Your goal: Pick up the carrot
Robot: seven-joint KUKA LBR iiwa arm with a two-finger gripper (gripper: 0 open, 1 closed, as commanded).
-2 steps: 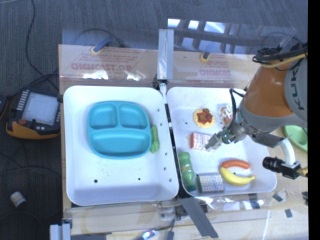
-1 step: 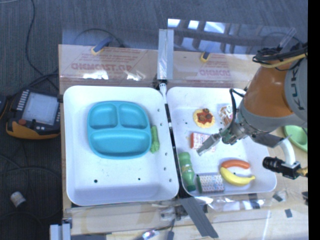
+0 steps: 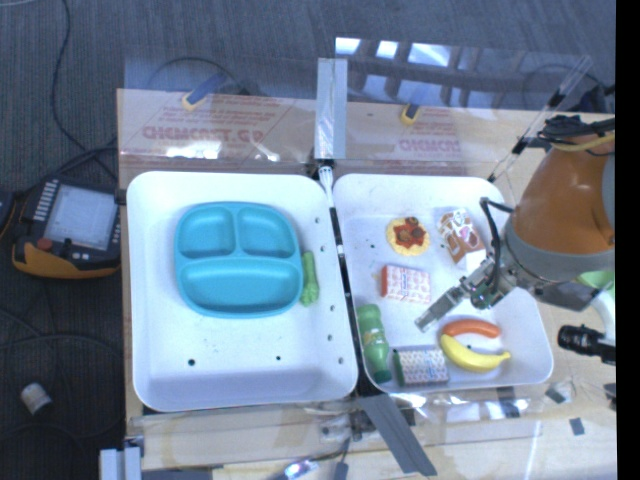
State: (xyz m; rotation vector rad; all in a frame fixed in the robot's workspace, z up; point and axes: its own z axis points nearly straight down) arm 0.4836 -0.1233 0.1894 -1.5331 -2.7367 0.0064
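Observation:
The carrot [image 3: 470, 328] is a small orange-red piece lying crosswise near the front right of the right bin [image 3: 520, 363]. It rests against the top of a yellow banana [image 3: 476, 355]. My gripper [image 3: 452, 305] hangs low over the bin, just above and left of the carrot, below the arm's orange band [image 3: 570, 203]. Its grey tip slants down toward the bin floor, left of the carrot's end. Nothing shows held in it.
The right bin also holds a round pizza toy [image 3: 408, 235], a wrapped snack [image 3: 460, 234], a pink wafer [image 3: 405, 283], a green bottle [image 3: 372, 334] and a small box [image 3: 421, 365]. In the left bin [image 3: 160, 358] are a blue divided plate [image 3: 240, 258] and a green pod [image 3: 310, 278].

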